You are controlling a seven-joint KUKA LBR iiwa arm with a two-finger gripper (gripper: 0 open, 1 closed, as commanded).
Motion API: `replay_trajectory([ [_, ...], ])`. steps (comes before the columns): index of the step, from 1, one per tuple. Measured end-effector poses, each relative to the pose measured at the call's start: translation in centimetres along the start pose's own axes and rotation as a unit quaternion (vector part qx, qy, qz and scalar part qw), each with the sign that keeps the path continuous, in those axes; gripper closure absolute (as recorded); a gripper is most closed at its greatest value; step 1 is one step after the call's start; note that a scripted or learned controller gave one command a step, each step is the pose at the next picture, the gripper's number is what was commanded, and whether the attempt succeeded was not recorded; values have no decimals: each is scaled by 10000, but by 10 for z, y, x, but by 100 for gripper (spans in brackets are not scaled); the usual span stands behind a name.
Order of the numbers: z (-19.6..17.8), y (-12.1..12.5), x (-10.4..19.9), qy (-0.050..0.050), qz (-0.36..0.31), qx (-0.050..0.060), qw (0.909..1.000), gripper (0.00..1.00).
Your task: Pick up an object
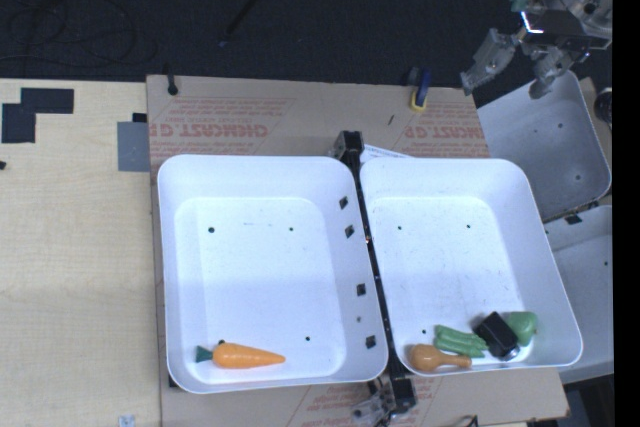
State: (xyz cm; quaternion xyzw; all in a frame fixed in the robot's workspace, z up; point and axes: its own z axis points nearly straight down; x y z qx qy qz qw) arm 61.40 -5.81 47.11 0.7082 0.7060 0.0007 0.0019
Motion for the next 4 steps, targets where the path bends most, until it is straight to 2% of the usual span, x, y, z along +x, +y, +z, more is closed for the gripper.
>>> replay_trajectory([
  [1, 149, 27, 189, 24, -91, 92, 9999, 0],
  [2, 229, 27, 194, 1, -22, 64, 10000, 0],
  [3, 362, 25, 175, -4, -11, 80, 10000, 0],
  [4, 323, 28, 170, 6, 1, 27, 10000, 0],
])
